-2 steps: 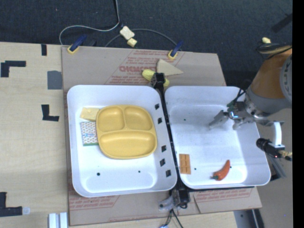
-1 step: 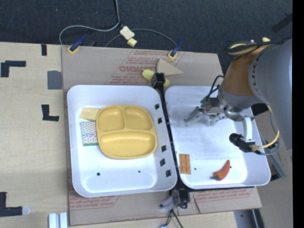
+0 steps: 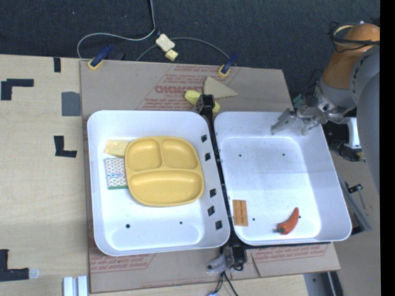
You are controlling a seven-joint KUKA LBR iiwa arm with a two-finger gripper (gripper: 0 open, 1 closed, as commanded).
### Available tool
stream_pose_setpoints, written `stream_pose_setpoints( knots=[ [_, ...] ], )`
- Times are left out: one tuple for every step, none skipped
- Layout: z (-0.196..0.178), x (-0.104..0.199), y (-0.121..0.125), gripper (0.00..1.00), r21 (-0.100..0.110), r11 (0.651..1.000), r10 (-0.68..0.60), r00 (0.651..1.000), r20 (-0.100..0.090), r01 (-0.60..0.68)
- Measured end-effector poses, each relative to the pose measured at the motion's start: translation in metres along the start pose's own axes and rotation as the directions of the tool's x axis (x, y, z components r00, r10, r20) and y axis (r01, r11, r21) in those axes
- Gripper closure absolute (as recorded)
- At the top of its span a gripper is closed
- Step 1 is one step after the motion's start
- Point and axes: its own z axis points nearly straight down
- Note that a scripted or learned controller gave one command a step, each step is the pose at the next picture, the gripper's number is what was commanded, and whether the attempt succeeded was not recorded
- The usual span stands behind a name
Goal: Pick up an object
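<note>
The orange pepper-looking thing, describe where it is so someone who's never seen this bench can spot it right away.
Start at the right bin, the one nearer the arm. Look to its near right corner: the small chili pepper lies there, beside a flat orange card. It is the curved one, orange-red with a dark stem end.

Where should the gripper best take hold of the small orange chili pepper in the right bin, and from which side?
Grip the chili pepper across its thicker middle, coming straight down. It lies flat and slanted near the right bin's front corner, so the fingers should probably close across its narrow width.

arm (image 3: 361, 60): cut by right edge | cards (image 3: 115, 165): partly under yellow plate (image 3: 164, 170)
</note>
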Motion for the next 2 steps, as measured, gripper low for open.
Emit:
stream_pose_setpoints(
  knots=[
    [0.036,0.061,-0.077,0.00,0.014,1.000,-0.001,1.000,-0.008,0.001],
    [0.040,0.114,0.001,0.00,0.002,1.000,-0.009,1.000,-0.005,0.009]
  ],
)
